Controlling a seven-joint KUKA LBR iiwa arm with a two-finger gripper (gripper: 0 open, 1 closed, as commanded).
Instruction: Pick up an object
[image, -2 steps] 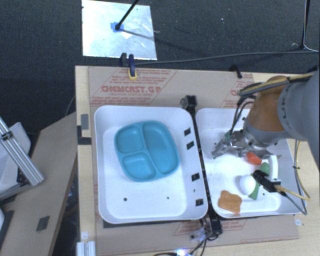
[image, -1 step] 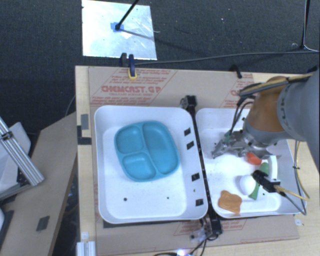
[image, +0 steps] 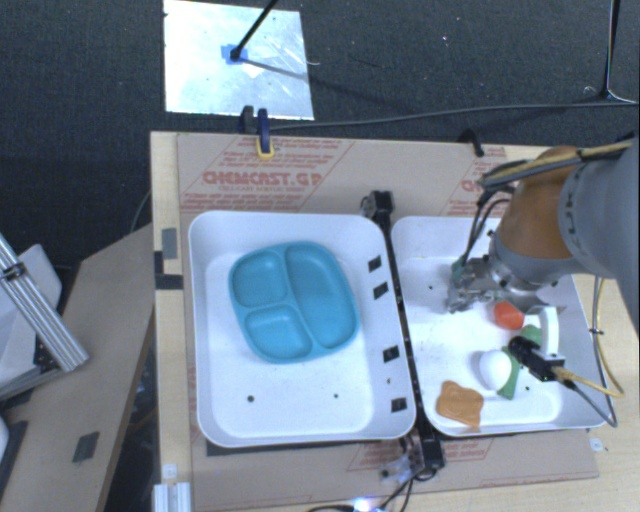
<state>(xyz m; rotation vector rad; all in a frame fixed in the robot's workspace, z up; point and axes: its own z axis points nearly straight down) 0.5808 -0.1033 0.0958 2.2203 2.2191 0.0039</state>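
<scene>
My gripper (image: 463, 295) hangs low over the left part of the right bin (image: 425, 250), with the grey and orange arm reaching in from the right. Just right of it lies a small red-orange object (image: 508, 316). Nearer the front sit a white egg-shaped object (image: 491, 368) with a green piece (image: 511, 383) against it, and a tan-orange flat piece (image: 460, 403) at the front edge. Nothing shows between the gripper's tips.
The left bin (image: 215, 300) holds a blue divided plate (image: 293, 301). A black divider with clips (image: 392, 300) runs between the two bins. Both bins rest on a cardboard sheet (image: 300, 170) with dark floor behind it.
</scene>
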